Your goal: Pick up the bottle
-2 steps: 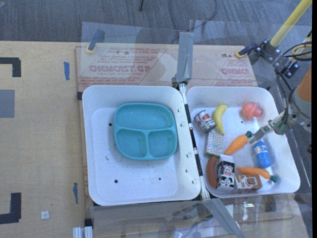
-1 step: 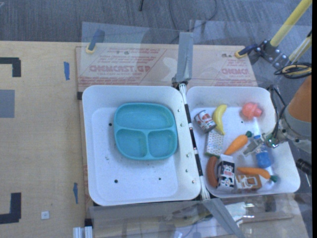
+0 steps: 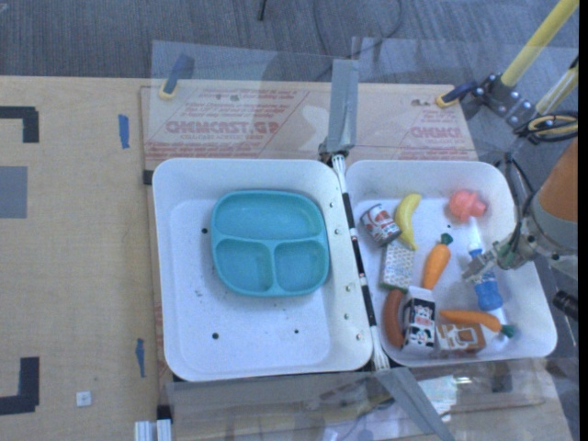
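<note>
Bottle in right bin, end effector just beside it.

The bottle (image 3: pixel 481 269), white above with a blue lower part, lies in the right bin (image 3: pixel 528 324) near its right wall; any label text is too small to read. The end effector (image 3: pixel 484 262) sits at the bottle's middle; cannot tell whether it is apart, together or clamped. Around it: a pink toy (image 3: pixel 466 204), banana (image 3: pixel 407 220), two carrots (image 3: pixel 435 263) (image 3: pixel 476 321), a red-labelled can (image 3: pixel 378 223), a speckled packet (image 3: pixel 398 265), a sausage (image 3: pixel 394 317), a small cow-print carton (image 3: pixel 420 322). The left bin (image 3: pixel 184 338) holds a teal three-compartment plate (image 3: pixel 270 243). Red reversed lettering on the clear sheet (image 3: pixel 225 118) on the desk (image 3: pixel 73 246) is illegible.
</note>
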Tool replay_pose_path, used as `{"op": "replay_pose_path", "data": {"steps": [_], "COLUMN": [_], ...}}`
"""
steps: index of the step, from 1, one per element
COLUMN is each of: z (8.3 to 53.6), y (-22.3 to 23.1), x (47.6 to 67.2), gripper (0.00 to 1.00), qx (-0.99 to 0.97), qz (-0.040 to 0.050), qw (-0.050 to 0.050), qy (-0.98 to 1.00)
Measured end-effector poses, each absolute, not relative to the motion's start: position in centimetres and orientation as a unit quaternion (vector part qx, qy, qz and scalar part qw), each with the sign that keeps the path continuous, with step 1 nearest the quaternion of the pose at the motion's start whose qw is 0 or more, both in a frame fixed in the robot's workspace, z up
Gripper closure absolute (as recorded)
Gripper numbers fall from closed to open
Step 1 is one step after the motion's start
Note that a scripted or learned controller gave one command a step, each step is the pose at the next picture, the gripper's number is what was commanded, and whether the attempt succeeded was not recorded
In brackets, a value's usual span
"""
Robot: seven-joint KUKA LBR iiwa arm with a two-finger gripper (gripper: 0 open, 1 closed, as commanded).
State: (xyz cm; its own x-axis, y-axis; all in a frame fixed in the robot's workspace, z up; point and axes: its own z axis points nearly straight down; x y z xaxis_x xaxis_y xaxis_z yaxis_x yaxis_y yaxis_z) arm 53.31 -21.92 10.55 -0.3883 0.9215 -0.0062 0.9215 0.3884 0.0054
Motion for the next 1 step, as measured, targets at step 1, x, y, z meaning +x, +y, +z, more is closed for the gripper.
{"op": "replay_pose_path", "data": {"steps": [1], "z": [22.60], "y": [-15.58], "x": [54.22], "gripper": [1.00], "qx": [0.671], "qz": [0.0001], "qw": [0.002], "qy": [0.741]}}
